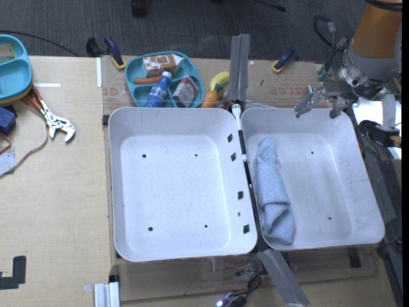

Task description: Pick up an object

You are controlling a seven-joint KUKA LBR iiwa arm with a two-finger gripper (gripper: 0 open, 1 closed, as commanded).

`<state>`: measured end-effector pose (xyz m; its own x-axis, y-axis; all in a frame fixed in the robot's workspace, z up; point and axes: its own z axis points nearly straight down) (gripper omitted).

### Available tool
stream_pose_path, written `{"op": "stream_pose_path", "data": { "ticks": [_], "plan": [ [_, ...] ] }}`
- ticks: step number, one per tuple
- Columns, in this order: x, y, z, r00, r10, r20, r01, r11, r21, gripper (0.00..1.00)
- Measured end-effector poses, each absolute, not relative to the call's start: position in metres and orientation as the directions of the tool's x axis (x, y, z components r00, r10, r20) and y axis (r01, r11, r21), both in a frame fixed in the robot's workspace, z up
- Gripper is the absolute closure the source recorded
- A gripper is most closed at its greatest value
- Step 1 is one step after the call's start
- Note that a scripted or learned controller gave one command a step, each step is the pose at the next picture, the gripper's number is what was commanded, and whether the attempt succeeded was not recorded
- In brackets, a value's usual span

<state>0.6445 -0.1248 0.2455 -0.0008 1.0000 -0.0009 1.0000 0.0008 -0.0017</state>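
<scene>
A rolled light-blue cloth [273, 194] lies along the left side of the right bin [345, 235], from mid-height down to its near corner. My gripper [321, 103] hangs above the bin's far right corner, well up and to the right of the cloth. Its two fingers are spread apart, with nothing between them. The orange-banded arm comes down from the top right.
The left bin [128, 171] sits beside the right one, split from it by a clamped divider. Behind them stands a teal tray [134, 75] holding small items. A banana [219, 80] and clamps lie at the back. A wrench [57, 126] rests on the wooden bench at left.
</scene>
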Motion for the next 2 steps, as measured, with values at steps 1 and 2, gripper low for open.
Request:
{"op": "stream_pose_path", "data": {
  "ticks": [1,2],
  "plan": [
    [0.630,-0.093,0.271,0.015,1.000,-0.001,1.000,-0.015,-0.001,0.00],
    [0.658,-0.008,0.190,-0.013,1.000,-0.001,1.000,0.013,-0.004,0.00]
  ]
}}
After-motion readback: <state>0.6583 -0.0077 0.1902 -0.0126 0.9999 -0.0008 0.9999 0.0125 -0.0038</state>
